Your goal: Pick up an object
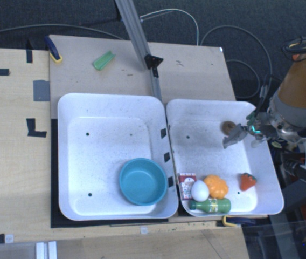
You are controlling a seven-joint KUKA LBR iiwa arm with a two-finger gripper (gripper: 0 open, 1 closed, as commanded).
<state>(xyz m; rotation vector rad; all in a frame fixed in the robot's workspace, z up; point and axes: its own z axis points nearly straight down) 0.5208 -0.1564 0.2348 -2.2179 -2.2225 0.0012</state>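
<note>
**Gripper hovering over the right bin, its load unclear**

The grey arm with its orange band is reaching in over the far right part of the right bin (174, 144), and its gripper (234, 138) is sitting above the bin's floor, pointing toward the bin's middle. How the tool is set, and whether it has hold of anything, cannot be told from this slanted view: the tip is showing only as a blurred grey shape. A small brown round object (228, 127) is lying just beside that tip, toward the bin's far side; whether the two are touching cannot be told.

The other objects are clustering along the right bin's near wall. A small red-and-white carton (187, 185) is standing nearest the bin's left wall. A white egg (200, 191) is resting against it, and an orange fruit (216, 186) is touching the egg on the other side. A green bottle (211, 205) is lying on its side in front of the egg and the fruit, along the near rim. A red strawberry-like piece (247, 182) is sitting apart from the cluster, toward the bin's right wall.

To the right bin's left, the left bin (72, 112) is holding a blue bowl (143, 181), upright, near the corner closest to the right bin.
</note>
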